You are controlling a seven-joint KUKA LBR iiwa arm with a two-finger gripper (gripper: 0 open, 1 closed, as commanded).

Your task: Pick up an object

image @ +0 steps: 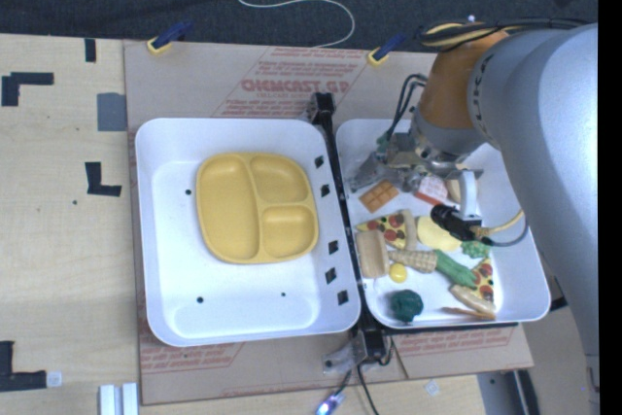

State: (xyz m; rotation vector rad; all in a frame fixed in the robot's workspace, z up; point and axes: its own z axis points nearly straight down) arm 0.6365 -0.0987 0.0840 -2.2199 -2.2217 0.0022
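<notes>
Toy food lies heaped in the right bin [520, 301]: an orange waffle [380, 196], pizza slices [394, 228], a green lump [407, 304]. The gripper [394, 168] hangs just above the waffle; whether it grips anything I cannot tell. A yellow divided plate [258, 207] sits in the left bin [170, 296].

Even, fairly bright overhead light falls softly, the white bins [165, 238] nearly washed out with faint shadows, the arm's grey casing [569, 141] blurred and the whole picture coarse.
</notes>
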